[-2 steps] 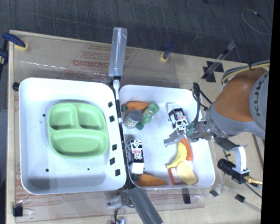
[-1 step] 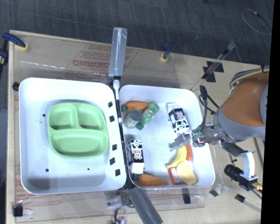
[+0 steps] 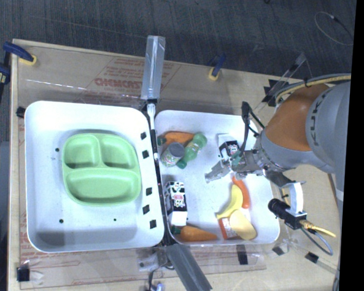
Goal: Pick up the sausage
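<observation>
The sausage [image 3: 244, 193] is a short orange-red piece in the right bin [image 3: 264, 129], lying against the right side of a yellow banana [image 3: 229, 204]. My gripper [image 3: 223, 158] hangs over the middle of that bin, just up and left of the sausage. It is open, with bare bin floor between its fingers. The upper finger [image 3: 228, 146] and lower finger [image 3: 217, 171] stand apart, and the lower one ends a short way from the sausage's top end.
The right bin also holds an orange carrot [image 3: 177, 136], a green bottle [image 3: 193, 148], a small can [image 3: 171, 153], a milk carton [image 3: 177, 203], a second carrot [image 3: 196, 234] and a yellow-orange packet [image 3: 238, 226]. A green divided plate [image 3: 102, 168] lies in the left bin [image 3: 42, 225].
</observation>
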Available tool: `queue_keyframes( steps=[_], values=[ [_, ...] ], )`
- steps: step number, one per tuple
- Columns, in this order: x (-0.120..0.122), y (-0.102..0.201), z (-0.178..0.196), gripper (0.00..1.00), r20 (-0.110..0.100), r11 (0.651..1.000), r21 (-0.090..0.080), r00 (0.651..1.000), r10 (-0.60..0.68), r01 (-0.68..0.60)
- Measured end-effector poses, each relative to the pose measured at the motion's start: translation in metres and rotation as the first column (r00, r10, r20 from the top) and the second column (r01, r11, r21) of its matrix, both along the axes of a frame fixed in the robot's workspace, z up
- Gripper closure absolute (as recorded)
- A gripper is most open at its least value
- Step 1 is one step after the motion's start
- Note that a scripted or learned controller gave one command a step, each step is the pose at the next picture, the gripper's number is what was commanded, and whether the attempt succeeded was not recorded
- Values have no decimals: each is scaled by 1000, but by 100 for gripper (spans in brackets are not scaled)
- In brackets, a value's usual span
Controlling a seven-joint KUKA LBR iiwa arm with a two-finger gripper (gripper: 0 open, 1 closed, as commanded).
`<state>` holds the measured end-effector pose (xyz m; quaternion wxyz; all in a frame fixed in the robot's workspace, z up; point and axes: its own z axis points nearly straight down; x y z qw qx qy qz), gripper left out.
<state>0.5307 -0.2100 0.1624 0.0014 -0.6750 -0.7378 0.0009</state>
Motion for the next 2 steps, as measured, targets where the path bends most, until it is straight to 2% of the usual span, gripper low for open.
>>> queue_keyframes(
  steps=[1, 2],
  values=[
    [-46, 0, 30, 0, 1, 1000, 1, 1000, -7, 7],
    [-25, -1, 50, 0, 1, 1000, 1, 1000, -25, 25]
  ],
)
